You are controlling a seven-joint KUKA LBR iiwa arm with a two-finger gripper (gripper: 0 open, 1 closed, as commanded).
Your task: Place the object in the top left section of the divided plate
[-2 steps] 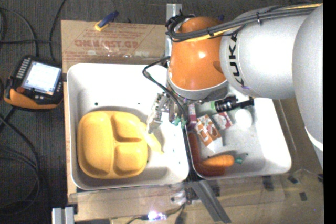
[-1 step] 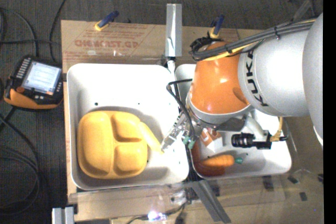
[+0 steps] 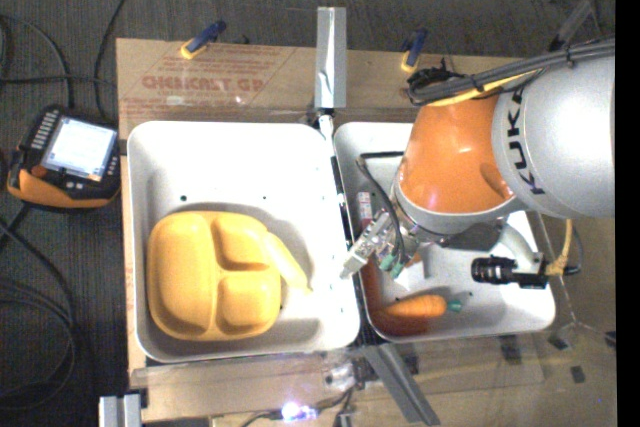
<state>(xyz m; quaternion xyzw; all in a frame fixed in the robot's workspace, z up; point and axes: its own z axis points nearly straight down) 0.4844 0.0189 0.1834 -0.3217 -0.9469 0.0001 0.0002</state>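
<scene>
Orange carrot-shaped toy with a small green tip lies on its side on the floor of the right-hand shallow white bin, near that bin's front edge, long axis running left-right, green end pointing right. Smooth, slightly glossy surface, looks like plastic; left end partly merges with a dark reddish shape along the bin wall, hard to make out. Yellow divided plate, rounded-square, matte, three moulded sections, sits in the left-hand shallow white bin, toward its front-left corner; a pale yellow piece juts from its right edge, identity unclear. Two-finger gripper hangs over the right bin's left side, above and left of the carrot, apart from it. Fingers metallic and cluttered with wires; how far they are parted cannot be told, and nothing is visibly between them. Grey arm with orange band hides most of the right bin. Black-and-orange handheld pendant with lit screen rests left of the bench.
</scene>
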